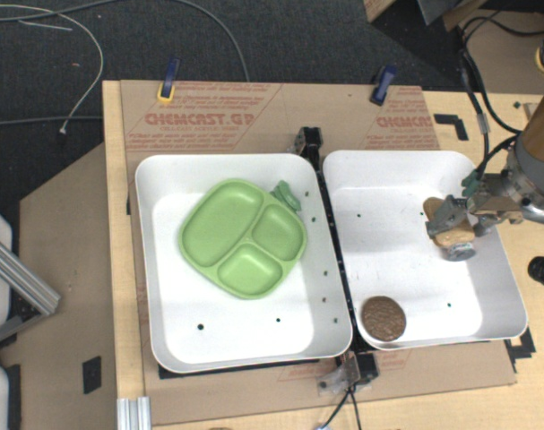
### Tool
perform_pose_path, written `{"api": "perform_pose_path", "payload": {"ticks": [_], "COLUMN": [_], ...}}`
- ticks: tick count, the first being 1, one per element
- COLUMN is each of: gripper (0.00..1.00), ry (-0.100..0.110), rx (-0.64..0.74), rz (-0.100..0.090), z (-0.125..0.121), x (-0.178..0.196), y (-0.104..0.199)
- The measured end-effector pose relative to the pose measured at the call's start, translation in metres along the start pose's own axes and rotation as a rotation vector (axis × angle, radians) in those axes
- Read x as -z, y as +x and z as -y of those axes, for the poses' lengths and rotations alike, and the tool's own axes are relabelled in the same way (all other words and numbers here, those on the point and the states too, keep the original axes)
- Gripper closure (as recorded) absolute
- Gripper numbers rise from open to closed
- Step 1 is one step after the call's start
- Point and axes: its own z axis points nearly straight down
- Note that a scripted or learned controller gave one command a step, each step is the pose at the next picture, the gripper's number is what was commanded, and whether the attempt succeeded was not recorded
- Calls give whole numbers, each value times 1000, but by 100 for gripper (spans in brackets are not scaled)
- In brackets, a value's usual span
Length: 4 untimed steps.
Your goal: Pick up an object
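Two white bins are being shown side by side on a board (119, 240). The gripper (453, 227) is being held low over the right bin (388, 195), near its right wall; whether it is open or closed cannot be told. A tan lump (449, 237) is being seen right at its tip, but a hold on it cannot be confirmed. A brown disc (384, 318) is lying in that bin's near left corner, well apart from the gripper. A green divided plate (243, 238) is resting in the left bin (151, 258).

Trouble is being risked here: the lump could be nudged against the wall or dropped on lifting if it is being caught only at its edge. "CHEMCAST GP" is being read in red on the board.
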Motion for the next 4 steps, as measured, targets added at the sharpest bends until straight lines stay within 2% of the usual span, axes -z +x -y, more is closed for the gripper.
{"api": "perform_pose_path", "payload": {"ticks": [1, 2, 4], "gripper": [100, 100, 100], "ry": [10, 10, 14], "rx": [3, 4, 2], "rz": [-5, -4, -3], "z": [2, -3, -1], "x": [-1, -1, -44], "y": [46, 101, 199]}}
